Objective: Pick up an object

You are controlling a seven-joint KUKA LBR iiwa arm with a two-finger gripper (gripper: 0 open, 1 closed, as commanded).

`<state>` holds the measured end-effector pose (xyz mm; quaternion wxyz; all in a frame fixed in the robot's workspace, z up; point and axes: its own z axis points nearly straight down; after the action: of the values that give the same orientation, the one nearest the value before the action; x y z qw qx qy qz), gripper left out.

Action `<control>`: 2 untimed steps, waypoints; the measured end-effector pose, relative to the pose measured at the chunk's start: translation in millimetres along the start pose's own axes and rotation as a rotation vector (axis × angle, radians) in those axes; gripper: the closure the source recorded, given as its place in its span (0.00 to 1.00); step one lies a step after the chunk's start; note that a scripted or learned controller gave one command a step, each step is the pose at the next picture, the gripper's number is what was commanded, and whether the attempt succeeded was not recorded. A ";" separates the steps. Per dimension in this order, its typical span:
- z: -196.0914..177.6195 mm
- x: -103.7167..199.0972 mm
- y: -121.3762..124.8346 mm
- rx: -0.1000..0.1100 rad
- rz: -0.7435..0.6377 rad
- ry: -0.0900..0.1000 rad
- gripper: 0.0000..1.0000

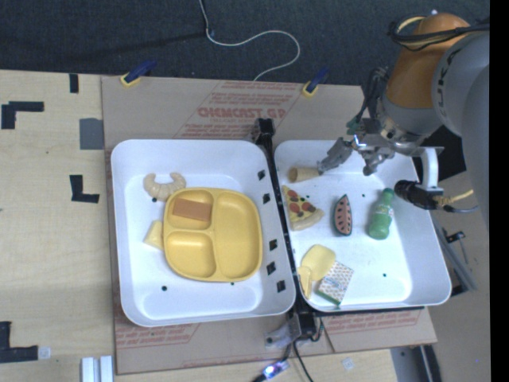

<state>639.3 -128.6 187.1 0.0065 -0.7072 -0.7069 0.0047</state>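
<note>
My gripper (348,164) hangs over the far part of the right bin (413,281), fingers spread open with nothing between them. Just left of its left finger (329,161) lies a small tan cone (303,173), apart from the finger. Nearer the front lie a pizza slice (301,207), a watermelon slice (342,215) and a green bottle (381,215). A yellow piece (316,262) and a small patterned packet (336,282) rest at the bin's near left.
The left bin (135,293) holds a yellow divided plate (231,245) with a brown toast (192,208), a croissant (163,184) and a pale yellow wedge (153,233). A black divider (274,213) runs between the bins. The arm's grey and orange body (425,70) fills the upper right.
</note>
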 end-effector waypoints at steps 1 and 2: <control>-8.7 -0.2 3.1 -0.014 -0.002 -0.002 0.00; 36.8 4.6 7.4 -0.010 -0.003 -0.003 0.00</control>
<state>646.1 -124.0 150.2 0.0021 -0.7060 -0.7082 0.0022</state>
